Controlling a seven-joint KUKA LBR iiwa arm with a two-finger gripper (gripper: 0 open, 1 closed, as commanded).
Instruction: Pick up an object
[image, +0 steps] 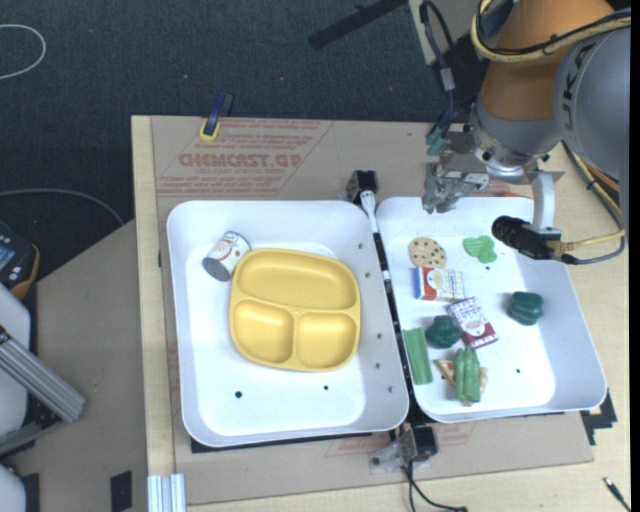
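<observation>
My gripper (441, 200) hangs over the far left corner of the right bin (580, 345), open, with nothing between its fingers. Below and in front of it lie a round cookie (427, 250), a light green piece (480, 248), a red and white packet (438, 283) and a second packet (470, 322). Nearer the front sit a dark green lump (442, 332), a green stick (417, 355) and a green and tan toy (467, 375). A dark green pepper (525, 307) rests at the right.
The left bin (190, 330) holds a yellow divided plate (295, 308) and a small tipped can (225, 255). A black ridge (385, 290) divides the two bins. A black fitting with a cable (522, 236) juts from the arm over the right bin's far side.
</observation>
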